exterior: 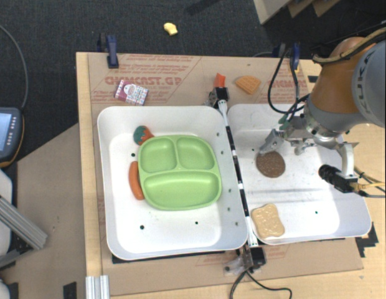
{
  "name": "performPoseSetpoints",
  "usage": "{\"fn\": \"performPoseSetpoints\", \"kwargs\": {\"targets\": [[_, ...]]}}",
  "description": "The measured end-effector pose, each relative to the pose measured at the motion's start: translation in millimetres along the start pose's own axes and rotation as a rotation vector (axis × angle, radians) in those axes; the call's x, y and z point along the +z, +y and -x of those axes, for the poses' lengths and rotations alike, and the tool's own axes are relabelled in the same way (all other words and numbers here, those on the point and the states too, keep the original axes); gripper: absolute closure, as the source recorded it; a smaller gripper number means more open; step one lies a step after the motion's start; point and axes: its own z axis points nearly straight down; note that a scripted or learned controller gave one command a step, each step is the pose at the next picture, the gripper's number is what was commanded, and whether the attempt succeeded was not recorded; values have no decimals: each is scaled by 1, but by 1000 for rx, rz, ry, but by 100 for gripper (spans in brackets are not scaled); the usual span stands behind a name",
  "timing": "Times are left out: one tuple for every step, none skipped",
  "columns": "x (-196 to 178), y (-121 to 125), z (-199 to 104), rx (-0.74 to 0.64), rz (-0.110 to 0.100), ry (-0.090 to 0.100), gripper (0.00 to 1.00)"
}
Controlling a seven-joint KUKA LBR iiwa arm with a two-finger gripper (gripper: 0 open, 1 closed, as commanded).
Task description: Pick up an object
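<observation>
Brown round patty (270,164) lies in the right bin (342,226), just below and beside the gripper (286,143); whether the gripper is released or clenched cannot be told. Farther below sits a tan cracker (268,221).

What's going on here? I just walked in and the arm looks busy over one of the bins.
The KUKA arm reaches in from the right with its tool low over the right bin, just above a round brown patty. Nothing is visibly held. A tan cracker-like piece lies at that bin's near edge. The left bin holds a green divided plate with an orange sausage-like piece beside it.
</observation>
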Motion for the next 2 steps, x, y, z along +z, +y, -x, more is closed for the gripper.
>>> {"fn": "performPoseSetpoints", "kwargs": {"targets": [[51,-17,-6,8,1,-3,0],[36,-14,-5,8,10,-5,100]]}}
